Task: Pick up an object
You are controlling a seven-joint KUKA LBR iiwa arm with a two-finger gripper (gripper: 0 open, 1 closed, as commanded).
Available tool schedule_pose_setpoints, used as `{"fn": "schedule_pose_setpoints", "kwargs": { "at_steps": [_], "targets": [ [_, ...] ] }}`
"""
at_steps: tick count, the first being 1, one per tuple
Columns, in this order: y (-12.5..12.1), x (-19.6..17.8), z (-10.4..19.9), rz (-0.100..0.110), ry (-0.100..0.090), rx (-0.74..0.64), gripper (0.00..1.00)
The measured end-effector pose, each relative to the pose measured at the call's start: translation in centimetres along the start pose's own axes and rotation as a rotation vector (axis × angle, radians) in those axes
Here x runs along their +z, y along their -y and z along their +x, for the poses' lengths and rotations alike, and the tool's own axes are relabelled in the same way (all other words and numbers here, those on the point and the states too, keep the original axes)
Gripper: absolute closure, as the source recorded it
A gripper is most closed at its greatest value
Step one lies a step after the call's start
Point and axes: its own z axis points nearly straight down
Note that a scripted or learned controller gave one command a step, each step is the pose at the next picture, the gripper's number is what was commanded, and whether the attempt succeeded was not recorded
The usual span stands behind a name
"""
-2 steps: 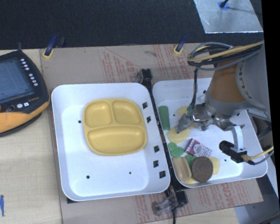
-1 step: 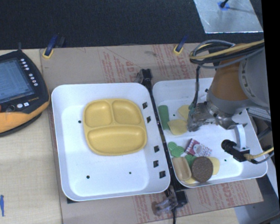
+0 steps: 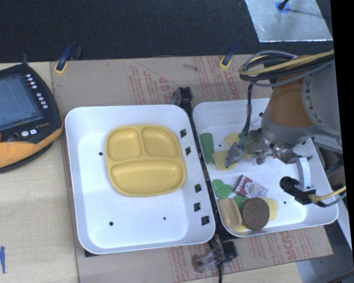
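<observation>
The green cylinder (image 3: 207,148) stands upright along the right bin's (image 3: 319,218) left wall, just left of your gripper (image 3: 234,157), whose open-or-closed state cannot be told.

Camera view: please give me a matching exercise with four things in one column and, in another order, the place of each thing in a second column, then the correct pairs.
Things:
1. yellow divided plate
2. green cylinder
3. brown round cookie
4. teach pendant

Places:
A. on the bench, left of both bins
B. near the front edge of the right bin
C. in the left bin
D. by the left wall of the right bin, towards the back

Pairs: 1-C, 2-D, 3-B, 4-A
</observation>
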Motion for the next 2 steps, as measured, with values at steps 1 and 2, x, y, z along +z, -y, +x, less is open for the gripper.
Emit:
{"fn": "schedule_pose_setpoints", "kwargs": {
  "at_steps": [1,2],
  "targets": [
    [-9.6,0.6,-5.8,-0.011,0.005,0.000,0.00],
    [-2.0,0.9,0.9,-0.001,0.001,-0.001,0.00]
  ]
}}
